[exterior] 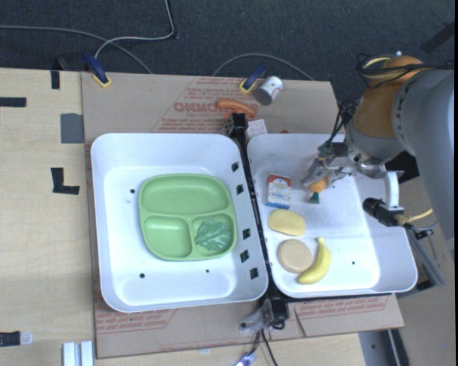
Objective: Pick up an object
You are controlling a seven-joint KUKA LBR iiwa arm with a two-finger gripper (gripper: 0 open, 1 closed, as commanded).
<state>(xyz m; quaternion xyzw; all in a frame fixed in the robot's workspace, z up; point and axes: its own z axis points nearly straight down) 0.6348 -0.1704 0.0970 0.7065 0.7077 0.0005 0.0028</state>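
My gripper (326, 171) is low over the back of the right bin (382, 269), coming in from the right. A small orange carrot with a green top (316, 185) lies right at its tip, touching or almost touching it. To the left lies a small white, blue and red carton (278, 191). Toward the front of the same bin are a pale yellow oval piece (287, 222), a round tan cookie (294, 255) and a banana (317, 263).
The left bin (114, 204) holds a green divided plate (185, 204) with a green leafy piece (212, 235) in its lower right compartment. A black divider (248, 204) runs between the bins. Clamps and a cable lie behind them.
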